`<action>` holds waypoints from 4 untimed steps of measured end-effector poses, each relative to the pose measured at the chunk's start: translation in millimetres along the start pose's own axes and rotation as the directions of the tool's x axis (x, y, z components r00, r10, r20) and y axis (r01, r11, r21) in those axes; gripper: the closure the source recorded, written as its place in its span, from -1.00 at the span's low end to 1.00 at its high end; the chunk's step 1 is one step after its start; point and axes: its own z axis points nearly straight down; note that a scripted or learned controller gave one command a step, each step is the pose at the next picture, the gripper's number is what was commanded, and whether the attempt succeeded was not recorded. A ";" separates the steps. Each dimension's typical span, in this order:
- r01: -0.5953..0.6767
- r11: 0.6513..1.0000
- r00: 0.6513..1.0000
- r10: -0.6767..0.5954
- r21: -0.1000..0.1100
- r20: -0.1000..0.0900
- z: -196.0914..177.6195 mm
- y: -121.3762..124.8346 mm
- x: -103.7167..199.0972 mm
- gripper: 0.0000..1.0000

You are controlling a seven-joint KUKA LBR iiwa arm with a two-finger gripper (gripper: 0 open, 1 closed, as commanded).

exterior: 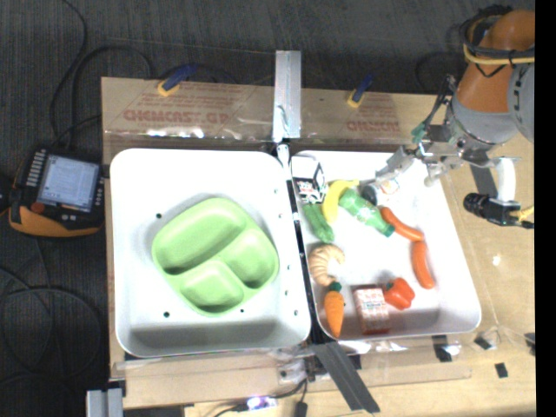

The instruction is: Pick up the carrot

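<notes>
A: Two bins; where is the carrot (334, 310)?
B: In the right bin (452, 233), near its front edge, left of the red box (370, 308), below the shell (325, 261).
A: And the gripper (388, 174)?
B: Over the far part of that bin, beside the green bottle (365, 212); jaw state cannot be told.

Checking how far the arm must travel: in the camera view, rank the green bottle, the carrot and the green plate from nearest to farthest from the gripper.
From the gripper:
1. Green bottle, just below-left of it, right bin.
2. Carrot, right bin's lower-left corner.
3. Green plate, left bin.
</notes>
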 end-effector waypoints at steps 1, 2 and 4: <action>0.122 0.993 0.993 -0.122 0.002 -0.007 91.5 -61.1 -42.6 -1.00; -0.179 0.983 0.984 0.179 -0.025 -0.005 118.8 -122.2 -19.8 -1.00; -0.580 0.814 0.814 0.581 -0.026 -0.004 119.4 -140.6 29.1 1.00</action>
